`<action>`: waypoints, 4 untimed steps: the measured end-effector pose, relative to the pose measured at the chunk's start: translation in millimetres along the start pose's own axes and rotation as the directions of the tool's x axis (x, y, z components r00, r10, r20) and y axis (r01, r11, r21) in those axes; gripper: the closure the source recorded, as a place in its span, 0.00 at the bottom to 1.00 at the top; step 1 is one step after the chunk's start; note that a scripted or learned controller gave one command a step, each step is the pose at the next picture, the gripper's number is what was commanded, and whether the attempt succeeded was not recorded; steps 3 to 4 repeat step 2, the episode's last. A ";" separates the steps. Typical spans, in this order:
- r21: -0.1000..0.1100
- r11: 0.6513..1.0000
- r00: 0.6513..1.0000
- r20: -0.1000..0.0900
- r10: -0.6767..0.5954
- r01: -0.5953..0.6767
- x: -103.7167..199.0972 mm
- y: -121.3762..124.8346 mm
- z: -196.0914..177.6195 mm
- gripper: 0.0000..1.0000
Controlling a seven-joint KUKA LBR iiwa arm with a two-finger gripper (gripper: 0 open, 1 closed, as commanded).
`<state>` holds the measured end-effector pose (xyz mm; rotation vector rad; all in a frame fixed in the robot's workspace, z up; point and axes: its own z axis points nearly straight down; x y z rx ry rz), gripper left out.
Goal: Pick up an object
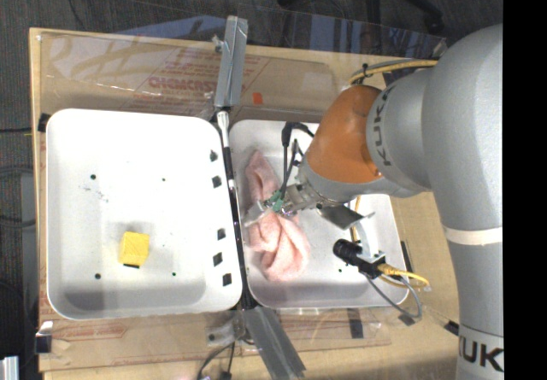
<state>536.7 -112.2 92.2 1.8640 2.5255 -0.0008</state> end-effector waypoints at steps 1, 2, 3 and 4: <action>0.000 1.000 1.000 0.001 -0.006 0.006 -0.3 0.4 -9.6 1.00; 0.002 0.996 0.996 -0.003 -0.089 0.089 4.4 81.9 -99.4 1.00; 0.002 0.996 0.996 -0.003 -0.089 0.089 4.4 81.9 -99.4 1.00; 0.002 0.996 0.996 -0.003 -0.089 0.089 4.4 81.9 -99.4 1.00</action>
